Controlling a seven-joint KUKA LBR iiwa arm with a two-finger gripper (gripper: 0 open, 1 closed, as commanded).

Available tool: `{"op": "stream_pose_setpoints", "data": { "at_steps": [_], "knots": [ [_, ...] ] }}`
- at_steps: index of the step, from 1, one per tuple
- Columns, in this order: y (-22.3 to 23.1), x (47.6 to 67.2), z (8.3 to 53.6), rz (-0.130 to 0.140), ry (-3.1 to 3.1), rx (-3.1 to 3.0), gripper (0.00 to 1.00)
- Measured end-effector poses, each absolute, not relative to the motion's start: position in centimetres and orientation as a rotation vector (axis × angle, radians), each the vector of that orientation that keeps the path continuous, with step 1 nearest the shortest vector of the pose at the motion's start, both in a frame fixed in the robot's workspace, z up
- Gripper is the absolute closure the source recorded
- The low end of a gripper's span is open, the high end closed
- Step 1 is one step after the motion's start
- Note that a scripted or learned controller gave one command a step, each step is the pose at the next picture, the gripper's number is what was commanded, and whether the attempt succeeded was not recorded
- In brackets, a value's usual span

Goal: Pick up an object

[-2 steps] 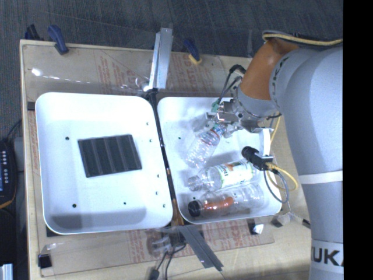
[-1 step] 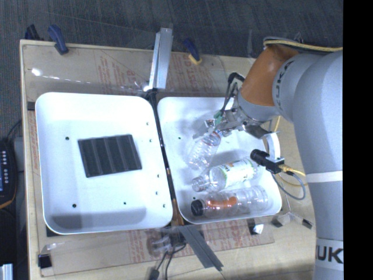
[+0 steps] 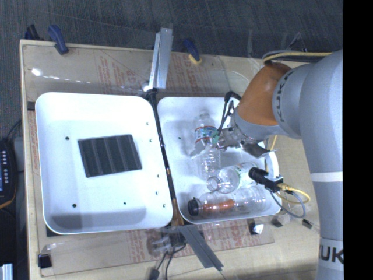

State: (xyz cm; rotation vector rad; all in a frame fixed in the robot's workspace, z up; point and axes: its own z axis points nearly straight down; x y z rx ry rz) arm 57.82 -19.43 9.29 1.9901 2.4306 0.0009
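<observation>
The right bin (image 3: 175,121) holds several clear plastic bottles. One with a blue label (image 3: 204,133) lies near the bin's middle, and another clear bottle (image 3: 210,163) lies just below it. A third (image 3: 225,179) lies lower still. Along the front wall lies a bottle with copper-coloured contents and a black cap (image 3: 224,205). My gripper (image 3: 221,136) is low over the right bin, right beside the blue-label bottle's right side. The arm's wrist and orange band (image 3: 261,101) cover much of it.
The left bin (image 3: 52,156) holds a dark ribbed rectangular pad (image 3: 109,154). A metal divider bar (image 3: 159,57) stands at the back between the bins. A black cylinder with yellow cable (image 3: 265,179) hangs off the arm over the right bin's right rim.
</observation>
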Motion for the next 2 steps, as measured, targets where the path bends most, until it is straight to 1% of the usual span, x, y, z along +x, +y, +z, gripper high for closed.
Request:
{"op": "stream_pose_setpoints", "data": {
  "at_steps": [1,2],
  "knots": [
    [-16.8,64.3,9.4,0.003,2.462,1.950,0.00],
    [-13.0,60.7,9.3,0.002,2.457,1.953,0.00]
  ]
}}
